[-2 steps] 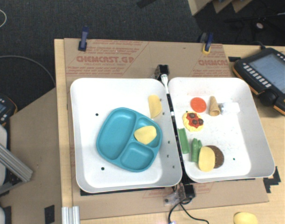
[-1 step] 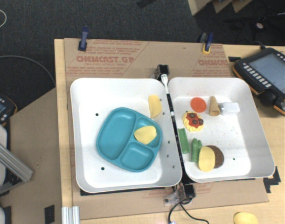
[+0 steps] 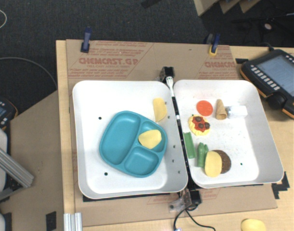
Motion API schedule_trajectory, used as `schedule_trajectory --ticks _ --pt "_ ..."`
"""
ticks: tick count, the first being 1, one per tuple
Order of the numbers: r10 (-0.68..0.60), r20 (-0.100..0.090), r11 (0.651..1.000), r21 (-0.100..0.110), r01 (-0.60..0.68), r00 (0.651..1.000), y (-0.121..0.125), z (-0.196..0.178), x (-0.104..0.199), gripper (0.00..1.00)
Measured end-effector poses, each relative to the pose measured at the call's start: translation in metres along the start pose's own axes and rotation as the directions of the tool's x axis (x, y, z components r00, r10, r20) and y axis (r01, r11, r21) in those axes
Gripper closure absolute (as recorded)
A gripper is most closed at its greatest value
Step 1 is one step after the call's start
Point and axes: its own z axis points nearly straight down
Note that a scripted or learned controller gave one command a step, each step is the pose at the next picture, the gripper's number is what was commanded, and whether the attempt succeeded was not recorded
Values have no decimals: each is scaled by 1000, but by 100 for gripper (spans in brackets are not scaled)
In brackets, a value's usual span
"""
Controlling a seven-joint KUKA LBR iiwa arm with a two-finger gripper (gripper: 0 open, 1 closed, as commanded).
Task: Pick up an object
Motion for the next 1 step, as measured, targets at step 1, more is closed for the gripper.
schedule_trajectory --ticks 1 --pt "11 -6 1000 24 -11 1000 -38 94 -37 100"
